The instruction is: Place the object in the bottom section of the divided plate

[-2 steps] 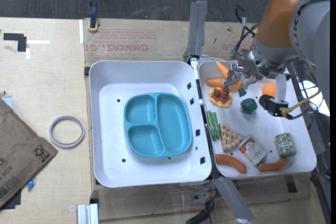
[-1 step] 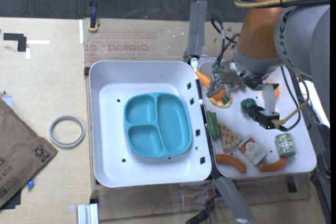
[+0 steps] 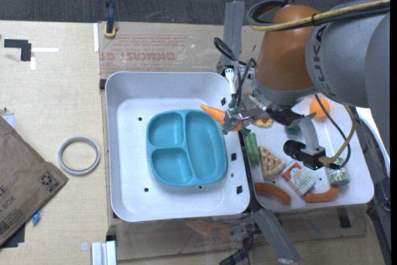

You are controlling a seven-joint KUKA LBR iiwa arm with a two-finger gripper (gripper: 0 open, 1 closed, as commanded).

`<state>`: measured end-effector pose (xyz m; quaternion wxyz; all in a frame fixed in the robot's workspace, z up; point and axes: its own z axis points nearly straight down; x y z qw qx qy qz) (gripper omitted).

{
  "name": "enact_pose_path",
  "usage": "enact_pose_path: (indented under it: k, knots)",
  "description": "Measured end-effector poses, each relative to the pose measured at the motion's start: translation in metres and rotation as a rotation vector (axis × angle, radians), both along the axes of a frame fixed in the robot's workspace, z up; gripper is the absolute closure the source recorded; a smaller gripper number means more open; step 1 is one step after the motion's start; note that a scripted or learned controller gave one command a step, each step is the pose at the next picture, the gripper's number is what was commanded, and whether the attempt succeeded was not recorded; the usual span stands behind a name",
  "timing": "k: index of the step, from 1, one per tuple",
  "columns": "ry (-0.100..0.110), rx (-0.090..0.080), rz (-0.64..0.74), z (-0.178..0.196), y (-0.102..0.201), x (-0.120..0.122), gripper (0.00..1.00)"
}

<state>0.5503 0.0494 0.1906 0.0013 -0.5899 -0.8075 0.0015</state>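
A teal divided plate (image 3: 186, 149) lies in the left white bin (image 3: 124, 183), with two sections at its left and one long section at its right. An orange toy carrot (image 3: 213, 113) hangs just above the plate's upper right rim, tip pointing left. My gripper (image 3: 234, 118) is shut on the carrot's thick end, over the wall between the two bins. The grey arm with its orange band (image 3: 285, 53) reaches in from the right above the right bin.
The right bin (image 3: 363, 186) holds a green item (image 3: 251, 147), a waffle wedge (image 3: 271, 162), two sausages (image 3: 272, 193), a small carton (image 3: 301, 178), a can (image 3: 339, 177) and an orange ball (image 3: 320, 107). A tape roll (image 3: 79, 154) and a cardboard box (image 3: 22, 180) lie to the left.
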Motion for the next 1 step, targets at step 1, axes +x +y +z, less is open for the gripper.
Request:
enact_pose_path:
  k: [1]
  knots:
    - [0.0,0.0,0.0,0.0001,-0.0004,0.0001,0.0]
